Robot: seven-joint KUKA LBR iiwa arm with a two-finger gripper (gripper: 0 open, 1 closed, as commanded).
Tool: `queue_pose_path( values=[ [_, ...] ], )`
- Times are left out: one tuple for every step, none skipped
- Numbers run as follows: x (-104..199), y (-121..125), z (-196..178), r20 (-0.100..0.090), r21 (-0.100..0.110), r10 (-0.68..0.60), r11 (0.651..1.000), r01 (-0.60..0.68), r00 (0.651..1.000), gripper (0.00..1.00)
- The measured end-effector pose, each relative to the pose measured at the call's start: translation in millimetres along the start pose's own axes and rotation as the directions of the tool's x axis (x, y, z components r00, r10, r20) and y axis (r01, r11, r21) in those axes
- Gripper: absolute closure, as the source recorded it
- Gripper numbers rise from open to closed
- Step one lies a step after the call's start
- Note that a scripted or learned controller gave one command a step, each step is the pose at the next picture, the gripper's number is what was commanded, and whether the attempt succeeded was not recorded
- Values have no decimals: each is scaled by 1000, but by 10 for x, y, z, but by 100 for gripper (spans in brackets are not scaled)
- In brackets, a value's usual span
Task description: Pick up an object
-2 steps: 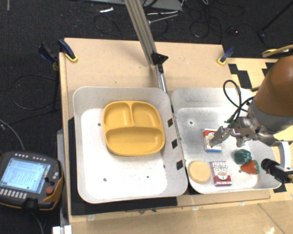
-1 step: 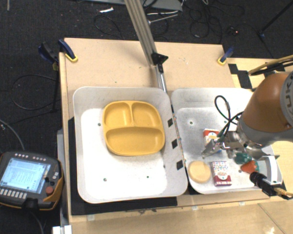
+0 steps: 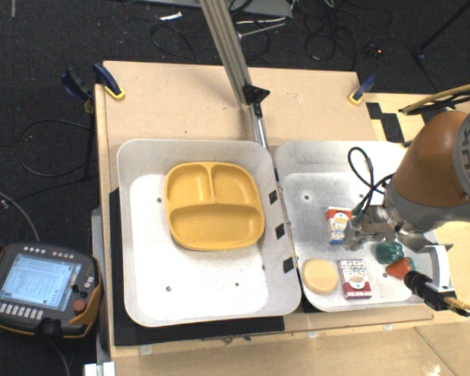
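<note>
Arm (image 3: 442, 175) over the right bin's (image 3: 313, 167) right edge, gripper (image 3: 363, 235) low among the clutter.

Two shallow white bins sit side by side on the bench (image 3: 180, 100). Left bin (image 3: 141, 288): one yellow three-part plate (image 3: 215, 205), smooth and round-cornered, up toward the far edge, open floor along the near and left edges. Right bin: two small printed cartons, one (image 3: 339, 224) mid-floor just left of the gripper, one (image 3: 355, 279) by the near edge; one flat tan disc (image 3: 319, 275) at the near-left corner; one green lump (image 3: 390, 251) and one orange piece (image 3: 399, 267) by the right edge. Whether the jaws are closed or released, can't tell.
</note>
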State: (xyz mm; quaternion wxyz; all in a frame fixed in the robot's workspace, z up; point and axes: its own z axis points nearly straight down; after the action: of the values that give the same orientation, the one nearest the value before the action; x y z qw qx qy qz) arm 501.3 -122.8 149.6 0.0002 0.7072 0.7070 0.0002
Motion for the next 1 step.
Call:
queue_pose_path(
  values=[
    [62,86,-582,1,-6,-4,1000,4,1000,100]
  ],
)
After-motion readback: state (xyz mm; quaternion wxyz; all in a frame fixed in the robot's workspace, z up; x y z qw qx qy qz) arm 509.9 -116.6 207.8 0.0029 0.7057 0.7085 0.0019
